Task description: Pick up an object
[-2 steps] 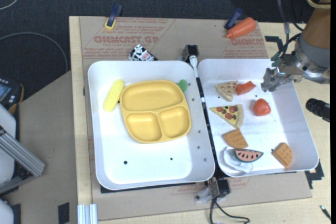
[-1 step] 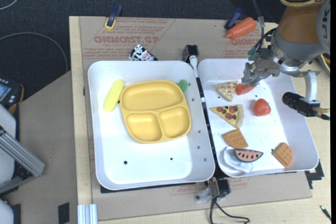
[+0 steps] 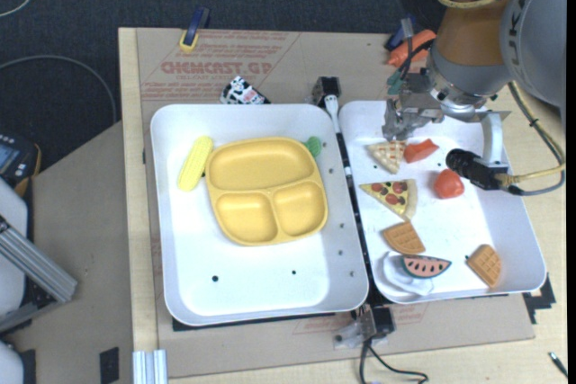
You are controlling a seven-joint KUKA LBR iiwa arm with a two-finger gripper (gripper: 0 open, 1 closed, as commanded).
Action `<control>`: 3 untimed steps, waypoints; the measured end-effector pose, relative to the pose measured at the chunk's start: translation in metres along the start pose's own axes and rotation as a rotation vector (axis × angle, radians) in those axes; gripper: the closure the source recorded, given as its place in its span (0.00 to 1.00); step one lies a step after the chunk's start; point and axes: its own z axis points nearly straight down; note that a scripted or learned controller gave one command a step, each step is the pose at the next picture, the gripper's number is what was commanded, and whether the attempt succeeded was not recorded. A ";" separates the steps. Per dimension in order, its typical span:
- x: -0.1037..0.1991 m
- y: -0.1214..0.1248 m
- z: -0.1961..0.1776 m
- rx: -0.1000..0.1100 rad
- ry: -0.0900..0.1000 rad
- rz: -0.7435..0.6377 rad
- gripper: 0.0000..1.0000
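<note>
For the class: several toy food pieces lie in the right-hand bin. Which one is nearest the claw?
The tan wedge at the bin's top left, directly under the claw. The pizza slice, watermelon slice and waffle piece lie further down the bin.

A glossy yellow plastic divided tray point(image 3: 265, 191) and a yellow corn cob toy point(image 3: 194, 163) brighten the shallow white left bin point(image 3: 180, 274). Just below the fingers lie a tan waffle-patterned wedge point(image 3: 388, 156) and a red-spotted pizza slice toy point(image 3: 392, 193).
</note>
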 end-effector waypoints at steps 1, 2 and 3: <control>0.038 0.018 -0.020 -0.002 0.000 0.001 1.00; 0.030 0.033 -0.008 0.000 -0.003 0.005 1.00; 0.033 0.025 -0.022 -0.001 -0.002 0.005 1.00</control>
